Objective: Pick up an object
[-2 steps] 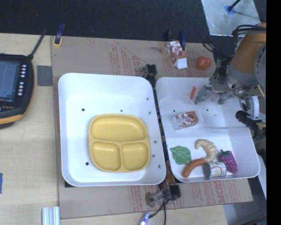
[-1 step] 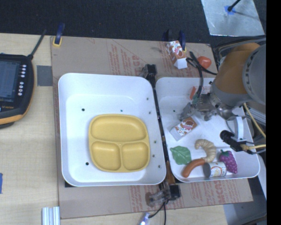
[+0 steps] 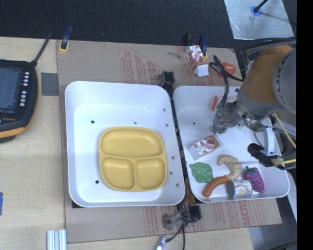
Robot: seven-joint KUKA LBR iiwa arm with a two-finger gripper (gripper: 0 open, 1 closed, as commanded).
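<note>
Six items [image 3: 231, 165] beside tool [image 3: 223, 123]

2 shallow white plastic bins lie side by side on a brown cardboard sheet [image 3: 120, 61]. The left bin [image 3: 81, 103] holds a yellow 3-compartment plastic tray [image 3: 132, 158]. In the right bin [image 3: 190, 105], a small printed snack packet [image 3: 204, 146] lies centrally; nearer the front edge lie a green toy leaf [image 3: 201, 171], a tan toy croissant [image 3: 229, 163], a red toy sausage [image 3: 215, 185], a small labelled bottle [image 3: 240, 189] and purple toy grapes [image 3: 255, 178]. A handheld control pendant [image 3: 8, 98] lies far left.
</note>
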